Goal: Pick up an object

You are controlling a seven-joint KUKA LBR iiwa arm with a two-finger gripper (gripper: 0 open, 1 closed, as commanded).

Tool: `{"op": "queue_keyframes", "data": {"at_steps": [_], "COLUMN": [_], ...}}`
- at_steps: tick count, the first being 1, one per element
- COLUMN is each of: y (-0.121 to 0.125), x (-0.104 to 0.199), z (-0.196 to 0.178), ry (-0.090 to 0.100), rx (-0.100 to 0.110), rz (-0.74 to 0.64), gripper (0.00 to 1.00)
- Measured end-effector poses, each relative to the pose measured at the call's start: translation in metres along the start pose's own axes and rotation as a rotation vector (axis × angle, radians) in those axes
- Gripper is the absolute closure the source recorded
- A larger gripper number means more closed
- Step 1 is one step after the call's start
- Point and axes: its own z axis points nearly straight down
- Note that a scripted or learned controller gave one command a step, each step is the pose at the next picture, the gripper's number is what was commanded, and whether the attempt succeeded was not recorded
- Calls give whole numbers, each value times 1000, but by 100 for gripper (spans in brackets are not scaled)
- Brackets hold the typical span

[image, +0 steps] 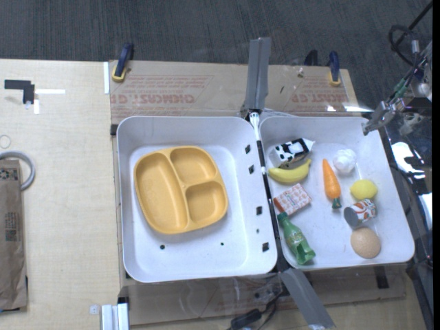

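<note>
Nearest you: a brown egg (365, 243) lay at the near right corner of the right bin (395, 184), beside a small can (360, 212).
Other items: green bottle (295, 239), banana (289, 173), carrot (331, 181), lemon (364, 189).
Left bin (137, 253): held a yellow divided plate (181, 188).
Gripper (385, 112): at the far right edge; you could not tell its state.
Handling: the egg likely light, smooth, fragile; grip its middle gently.

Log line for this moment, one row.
arm: right edge, outside bins | right bin: banana, carrot, egg | left bin: yellow tray | pick: not started
</note>
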Motion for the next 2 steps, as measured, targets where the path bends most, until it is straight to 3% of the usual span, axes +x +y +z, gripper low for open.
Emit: {"op": "queue_keyframes", "data": {"at_steps": [1, 2], "y": [-43, -40], "x": [56, 88], "z": [114, 169], "ry": [1, 1], "rx": [2, 1], "rz": [131, 87], "gripper": [0, 0]}}
